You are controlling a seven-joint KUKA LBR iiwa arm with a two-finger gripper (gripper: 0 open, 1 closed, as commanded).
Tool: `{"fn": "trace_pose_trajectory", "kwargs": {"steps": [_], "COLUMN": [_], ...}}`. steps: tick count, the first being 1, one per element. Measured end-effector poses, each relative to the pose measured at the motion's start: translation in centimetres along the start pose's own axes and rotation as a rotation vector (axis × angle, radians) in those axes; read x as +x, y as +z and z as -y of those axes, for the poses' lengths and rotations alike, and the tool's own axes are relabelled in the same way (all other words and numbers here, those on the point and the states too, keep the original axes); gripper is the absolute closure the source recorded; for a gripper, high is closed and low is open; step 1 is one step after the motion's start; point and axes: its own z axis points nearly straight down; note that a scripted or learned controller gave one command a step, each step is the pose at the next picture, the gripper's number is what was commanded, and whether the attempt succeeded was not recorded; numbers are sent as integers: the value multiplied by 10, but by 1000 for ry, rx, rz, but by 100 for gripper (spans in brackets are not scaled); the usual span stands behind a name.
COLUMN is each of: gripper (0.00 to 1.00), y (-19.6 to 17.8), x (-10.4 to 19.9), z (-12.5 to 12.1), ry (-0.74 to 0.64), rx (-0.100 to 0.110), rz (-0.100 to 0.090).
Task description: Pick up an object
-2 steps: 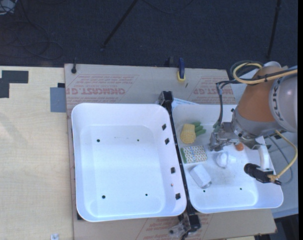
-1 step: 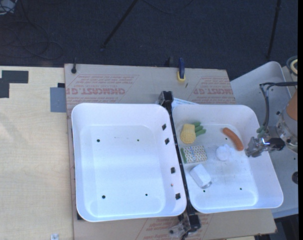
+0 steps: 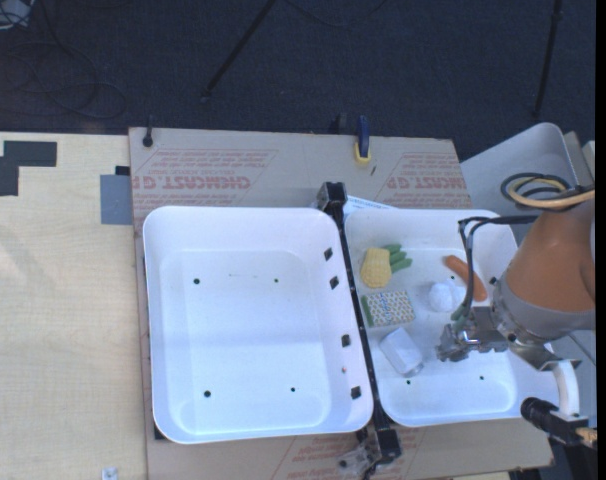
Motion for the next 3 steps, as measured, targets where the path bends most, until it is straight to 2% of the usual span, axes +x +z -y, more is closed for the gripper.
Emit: {"fn": "trace_pose_trajectory", "kwargs": {"steps": [1, 2, 3], "gripper": [100, 100, 100], "y": [-57, -30, 0], "x": [73, -45, 43], "z": [-67, -34, -4], "ry": [-7, 11, -3], "rx": [-17, -6, -2], "rz": [4, 7, 0]}}
